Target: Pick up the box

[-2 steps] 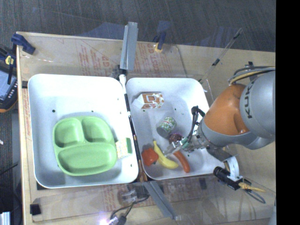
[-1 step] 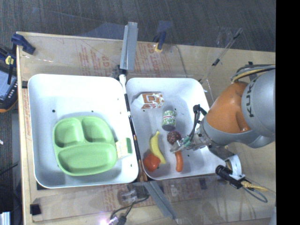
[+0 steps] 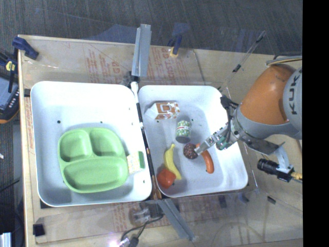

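Observation:
The box [image 3: 167, 109] is a small brown and white carton lying at the back of the right bin [image 3: 226, 181], near its left wall. My gripper [image 3: 201, 147] hangs low over the middle of that bin, well to the front right of the box and apart from it. Its tip is right beside a dark round object [image 3: 189, 151]. Nothing is seen held in it.
A can [image 3: 183, 130] stands just in front of the box. A banana [image 3: 172, 161], a red tomato [image 3: 165, 178] and a sausage [image 3: 207, 162] lie near the front. The left bin [image 3: 41, 138] holds a green divided plate [image 3: 93, 159] and a small pale block [image 3: 134, 162].

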`<state>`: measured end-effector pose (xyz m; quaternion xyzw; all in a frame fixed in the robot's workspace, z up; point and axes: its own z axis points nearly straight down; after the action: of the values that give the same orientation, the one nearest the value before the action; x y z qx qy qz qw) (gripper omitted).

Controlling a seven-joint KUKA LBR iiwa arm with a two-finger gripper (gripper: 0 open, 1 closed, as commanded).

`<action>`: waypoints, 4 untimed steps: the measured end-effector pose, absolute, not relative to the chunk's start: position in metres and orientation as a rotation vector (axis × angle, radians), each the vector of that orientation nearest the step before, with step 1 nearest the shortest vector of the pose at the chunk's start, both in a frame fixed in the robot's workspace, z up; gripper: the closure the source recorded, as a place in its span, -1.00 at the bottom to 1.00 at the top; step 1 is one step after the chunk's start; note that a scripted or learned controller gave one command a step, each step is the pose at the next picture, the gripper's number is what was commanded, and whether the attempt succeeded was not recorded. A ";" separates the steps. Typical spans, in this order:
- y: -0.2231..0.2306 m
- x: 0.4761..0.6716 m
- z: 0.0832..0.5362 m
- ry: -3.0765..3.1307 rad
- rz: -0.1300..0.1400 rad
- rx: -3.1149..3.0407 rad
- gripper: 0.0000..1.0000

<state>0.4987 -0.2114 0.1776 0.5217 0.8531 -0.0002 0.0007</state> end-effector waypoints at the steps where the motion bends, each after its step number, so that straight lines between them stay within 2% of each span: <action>1: -0.175 0.478 0.234 2.445 -0.001 1.971 1.00; 2: -0.130 0.478 0.253 2.862 -0.001 1.292 1.00; 3: -0.075 0.478 0.248 2.810 -0.001 1.408 1.00; 4: -0.041 0.559 0.190 2.482 -0.003 1.930 1.00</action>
<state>0.5586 -0.0410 0.1902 0.6138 0.7895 -0.0009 -0.0012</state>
